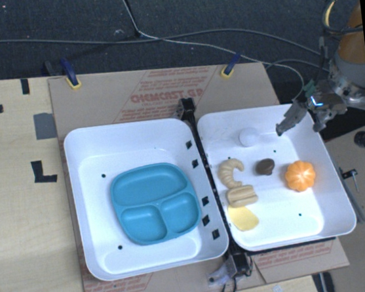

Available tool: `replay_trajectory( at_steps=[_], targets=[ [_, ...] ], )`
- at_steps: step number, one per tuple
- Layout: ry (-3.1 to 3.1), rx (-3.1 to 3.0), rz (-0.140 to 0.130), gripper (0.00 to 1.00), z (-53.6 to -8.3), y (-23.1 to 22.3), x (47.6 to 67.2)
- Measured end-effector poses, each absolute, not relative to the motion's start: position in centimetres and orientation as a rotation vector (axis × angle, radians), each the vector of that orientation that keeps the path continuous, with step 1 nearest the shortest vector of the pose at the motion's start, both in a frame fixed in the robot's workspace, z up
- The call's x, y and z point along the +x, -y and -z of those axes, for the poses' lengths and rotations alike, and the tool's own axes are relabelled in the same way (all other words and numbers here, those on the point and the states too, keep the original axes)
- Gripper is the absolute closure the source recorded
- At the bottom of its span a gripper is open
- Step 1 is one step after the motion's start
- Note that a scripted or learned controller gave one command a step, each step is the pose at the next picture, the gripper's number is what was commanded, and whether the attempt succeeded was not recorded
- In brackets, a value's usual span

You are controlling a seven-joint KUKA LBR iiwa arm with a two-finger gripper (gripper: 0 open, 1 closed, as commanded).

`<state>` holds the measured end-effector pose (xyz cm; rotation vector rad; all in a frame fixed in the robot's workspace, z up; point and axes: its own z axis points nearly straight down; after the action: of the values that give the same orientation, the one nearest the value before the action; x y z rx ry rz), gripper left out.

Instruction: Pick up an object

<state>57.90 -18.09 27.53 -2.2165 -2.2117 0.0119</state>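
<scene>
The right bin [334, 222] holds several small food items: an orange mandarin [300, 176], a dark brown lump [265, 166], a pale croissant shape [231, 170], a tan bread roll [241, 196], a yellow slice [243, 219] and a white round piece [249, 138]. My gripper [304, 122] hangs over the bin's far right corner, above and just beyond the mandarin. Its fingers are spread open with nothing between them.
The left bin [81, 154] holds a blue divided plate [155, 201]. Black clips sit along the seam between the bins [198, 166]. Cables run across the dark floor behind the bench. Brown cardboard lies under both bins.
</scene>
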Motion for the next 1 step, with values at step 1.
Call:
replay_trajectory(
  at_steps=[1],
  targets=[
    [2.222,-2.219,-0.002,0.0,-28.21,18.03,58.1]
  ],
)
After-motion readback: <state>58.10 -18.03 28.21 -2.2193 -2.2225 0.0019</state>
